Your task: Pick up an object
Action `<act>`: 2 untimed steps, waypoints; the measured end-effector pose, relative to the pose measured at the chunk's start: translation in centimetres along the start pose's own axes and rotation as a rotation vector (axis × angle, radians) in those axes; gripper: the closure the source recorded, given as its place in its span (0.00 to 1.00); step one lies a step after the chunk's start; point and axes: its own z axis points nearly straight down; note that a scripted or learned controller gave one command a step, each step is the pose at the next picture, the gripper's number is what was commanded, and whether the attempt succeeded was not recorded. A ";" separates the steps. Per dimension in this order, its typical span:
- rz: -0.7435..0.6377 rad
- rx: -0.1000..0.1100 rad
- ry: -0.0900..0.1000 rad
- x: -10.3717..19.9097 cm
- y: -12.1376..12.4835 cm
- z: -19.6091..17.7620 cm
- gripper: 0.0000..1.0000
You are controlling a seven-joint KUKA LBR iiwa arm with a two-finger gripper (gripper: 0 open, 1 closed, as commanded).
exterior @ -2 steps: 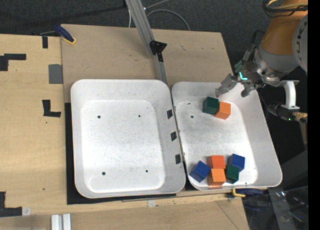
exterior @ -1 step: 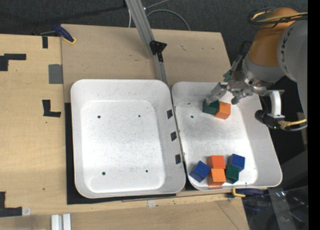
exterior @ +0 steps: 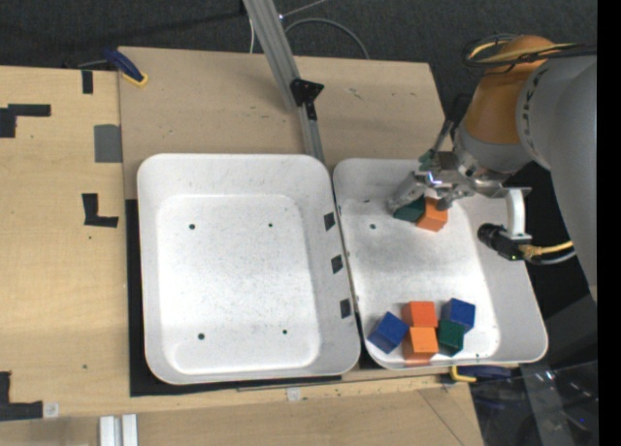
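Note:
My gripper (exterior: pixel 430 194) hangs over the far part of the right bin (exterior: pixel 408 265), reaching in from the right. Directly under it sit an orange block (exterior: pixel 434 218) and a dark green block (exterior: pixel 410 209), touching each other. The gripper's tips meet the tops of these two blocks, and the grip itself is hidden. Near the front wall of the same bin lies a cluster: a blue block (exterior: pixel 387 331), two orange blocks (exterior: pixel 421 313) (exterior: pixel 422 340), a second blue block (exterior: pixel 461 313) and a green block (exterior: pixel 450 337).
The left bin (exterior: pixel 233 260) stands beside the right one. A slanted metal post (exterior: pixel 277 42) rises behind the bins. The arm's grey body (exterior: pixel 568 114) fills the right side above the right bin's edge.

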 end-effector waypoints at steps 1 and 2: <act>0.000 -0.021 -0.006 -0.2 0.6 1.0 0.00; -0.002 -0.023 -0.007 -0.1 0.6 0.1 1.00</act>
